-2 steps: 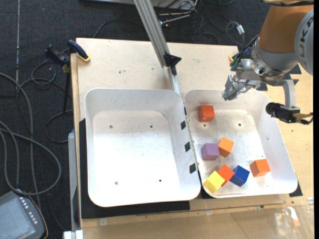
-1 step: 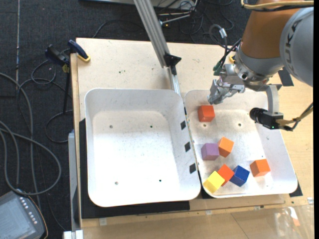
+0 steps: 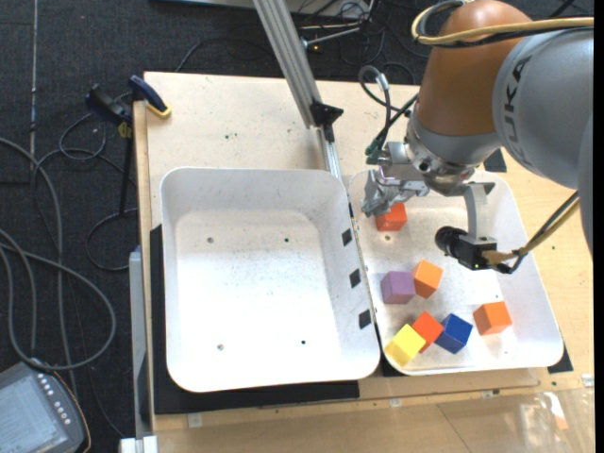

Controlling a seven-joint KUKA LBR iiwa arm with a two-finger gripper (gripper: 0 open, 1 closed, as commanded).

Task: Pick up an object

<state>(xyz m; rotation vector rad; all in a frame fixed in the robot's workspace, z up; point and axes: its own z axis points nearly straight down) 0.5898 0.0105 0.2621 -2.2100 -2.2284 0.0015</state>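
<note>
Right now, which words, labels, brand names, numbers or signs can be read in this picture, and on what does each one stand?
"KU": black letters on the grey arm, at the right edge of the camera view; the word is cut off there.
Teach pendant, bottom left: its screen and buttons are too small and blurred to read.
Coloured cubes and white bins: no text on them.

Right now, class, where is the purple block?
The purple block lies in the right bin, near its left wall, touching an orange block on its right, above the yellow block.
</note>
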